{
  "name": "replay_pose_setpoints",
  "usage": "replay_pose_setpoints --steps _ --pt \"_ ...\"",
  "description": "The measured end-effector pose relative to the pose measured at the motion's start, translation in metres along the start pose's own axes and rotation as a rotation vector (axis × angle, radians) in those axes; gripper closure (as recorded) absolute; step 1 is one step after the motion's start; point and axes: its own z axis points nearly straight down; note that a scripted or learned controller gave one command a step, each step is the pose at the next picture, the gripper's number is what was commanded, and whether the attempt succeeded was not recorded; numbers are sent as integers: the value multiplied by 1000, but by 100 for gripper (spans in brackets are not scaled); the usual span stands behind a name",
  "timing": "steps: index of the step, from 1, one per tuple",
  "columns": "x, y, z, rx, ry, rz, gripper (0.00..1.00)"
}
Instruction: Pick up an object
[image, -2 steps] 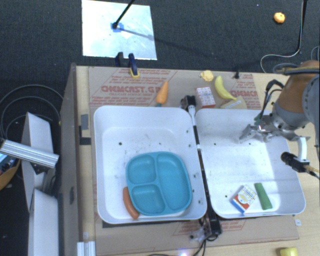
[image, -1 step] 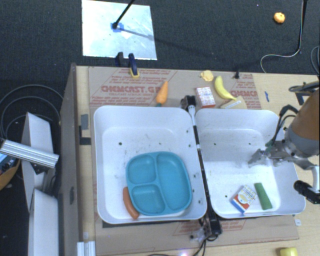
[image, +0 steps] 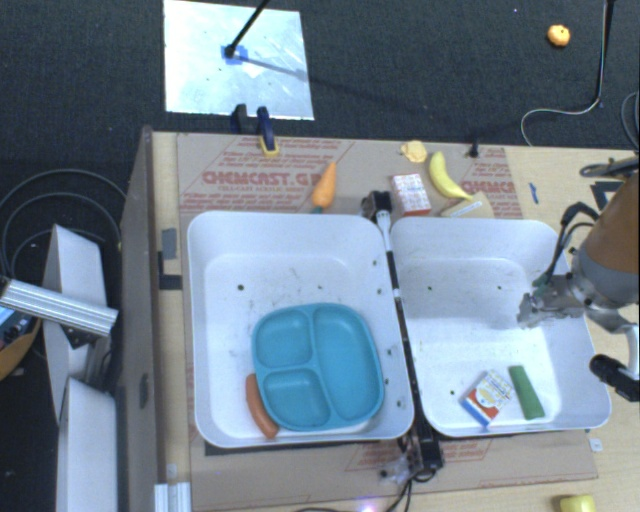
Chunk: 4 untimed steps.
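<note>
Bins sit side by side on my worktop (image: 160, 300), and from my remote seat I see the arm (image: 610, 255) reaching in from the right, its orange band at the frame's edge. My end effector (image: 535, 305) hangs over the right bin (image: 450, 260), near that bin's right wall and about halfway down it; nothing shows between its tips, and I cannot tell whether they are apart or together, since the tip is small and blurred at this angle. Candidates for the pick lie in the right bin's near corner: a small card box (image: 485, 397) with red, white and blue print, and just beside it on the right a green block (image: 526, 391), lying flat and slanted. Both rest on the bin floor, below the end effector and apart from it. The left bin (image: 230, 260) holds a blue divided plate (image: 316, 365) with three compartments, and an orange sausage-shaped toy (image: 260, 405) lies against the plate's lower left rim. Behind the bins, on the brown cardboard sheet (image: 270, 170), I see a toy carrot (image: 323, 186), a toy banana (image: 443, 176), a small red-and-white box (image: 411, 194) and a pale yellow bit (image: 414, 151) near the banana's top. Farther back, a shiny metal sheet (image: 240, 60) lies on the dark floor (image: 420, 60), and a small orange ball (image: 558, 36) sits on that floor at upper right.
</note>
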Motion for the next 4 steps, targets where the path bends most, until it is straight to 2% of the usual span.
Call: replay_pose_setpoints --steps 1,2,3,4 --pt "2 131 -68 -15 -5 -9 100" --pt "18 128 -87 -2 0 -5 100" --pt "132 129 -130 -3 2 -13 100" --pt "171 126 -83 5 2 -7 100"
